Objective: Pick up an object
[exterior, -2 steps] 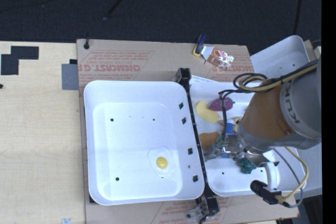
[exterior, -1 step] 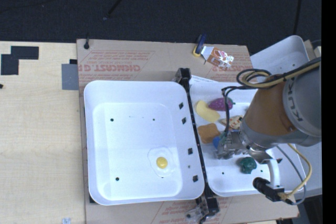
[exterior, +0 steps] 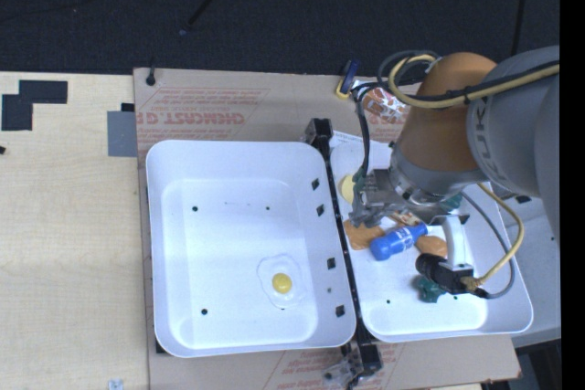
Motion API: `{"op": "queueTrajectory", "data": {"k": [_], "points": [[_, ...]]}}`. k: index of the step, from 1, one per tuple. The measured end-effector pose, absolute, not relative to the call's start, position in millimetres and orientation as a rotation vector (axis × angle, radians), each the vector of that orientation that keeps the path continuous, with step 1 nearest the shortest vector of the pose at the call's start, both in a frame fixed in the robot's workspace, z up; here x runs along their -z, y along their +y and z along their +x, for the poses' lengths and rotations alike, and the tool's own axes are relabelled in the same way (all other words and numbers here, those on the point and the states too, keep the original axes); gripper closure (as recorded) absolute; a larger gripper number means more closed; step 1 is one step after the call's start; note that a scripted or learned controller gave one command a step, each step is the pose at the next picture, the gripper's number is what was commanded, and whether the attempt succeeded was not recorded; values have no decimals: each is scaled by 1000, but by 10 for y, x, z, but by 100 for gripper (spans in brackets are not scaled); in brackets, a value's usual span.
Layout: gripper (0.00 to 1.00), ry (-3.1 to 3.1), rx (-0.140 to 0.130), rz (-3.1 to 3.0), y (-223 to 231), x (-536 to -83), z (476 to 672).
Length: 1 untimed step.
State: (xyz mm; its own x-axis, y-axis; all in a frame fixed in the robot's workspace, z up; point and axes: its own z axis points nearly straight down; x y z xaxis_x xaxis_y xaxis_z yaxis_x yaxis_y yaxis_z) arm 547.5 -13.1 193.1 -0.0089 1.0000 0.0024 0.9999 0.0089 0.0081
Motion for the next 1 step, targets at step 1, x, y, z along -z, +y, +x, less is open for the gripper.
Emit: {"op": "queueTrajectory", "data": {"k": [1], "points": [[100,2226,-4,2215,189,-2180,5920]]}}
